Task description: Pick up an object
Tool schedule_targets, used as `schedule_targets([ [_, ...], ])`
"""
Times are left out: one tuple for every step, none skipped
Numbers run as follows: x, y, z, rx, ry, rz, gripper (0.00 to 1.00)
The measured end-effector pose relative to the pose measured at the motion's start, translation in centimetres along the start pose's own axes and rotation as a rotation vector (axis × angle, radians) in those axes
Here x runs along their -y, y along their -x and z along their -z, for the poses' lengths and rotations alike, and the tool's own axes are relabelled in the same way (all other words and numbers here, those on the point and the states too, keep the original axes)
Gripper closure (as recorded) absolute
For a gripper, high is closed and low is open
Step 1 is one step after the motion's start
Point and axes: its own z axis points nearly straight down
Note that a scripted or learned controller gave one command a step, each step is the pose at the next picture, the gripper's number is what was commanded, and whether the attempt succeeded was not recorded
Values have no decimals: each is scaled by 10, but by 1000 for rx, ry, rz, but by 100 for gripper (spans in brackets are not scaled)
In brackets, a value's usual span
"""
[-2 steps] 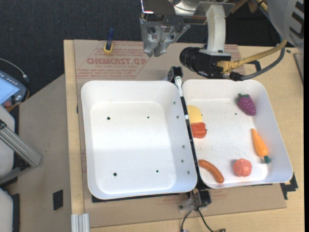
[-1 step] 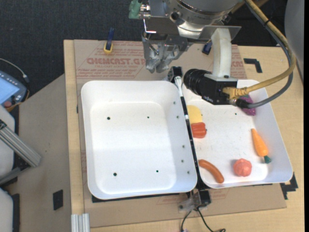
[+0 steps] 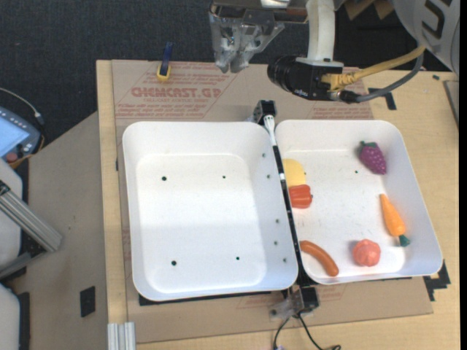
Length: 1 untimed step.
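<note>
the gripper [image 3: 235,55] is seen at the top of the view, above the cardboard [image 3: 182,90] behind the bins, well apart from every object. nothing is seen between its fingers; whether they are spread or pressed together cannot be told from this angle.

two white bins are set side by side. the left bin [image 3: 146,152] is marked only by four dark dots on its floor. the right bin [image 3: 343,133] is loaded with six toy foods:
- grapes [image 3: 373,157], purple, near the far right corner.
- a yellow piece [image 3: 294,171], against the left wall, by the divide between bins.
- a red pepper [image 3: 300,196], touching the near side of the yellow piece.
- a carrot [image 3: 392,218], along the right wall, green end toward the near side.
- a sausage [image 3: 319,257], orange-red, laid at a slant near the near left corner.
- a pink-red round fruit [image 3: 367,252], between sausage and carrot, near the front wall.

a blue and yellow clip [image 3: 166,63] is noted at the cardboard's far edge, left of the gripper.
</note>
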Motion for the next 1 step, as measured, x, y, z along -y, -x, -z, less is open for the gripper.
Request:
schedule_targets([
  [43, 0, -31, 2, -10, 5, 100],
])
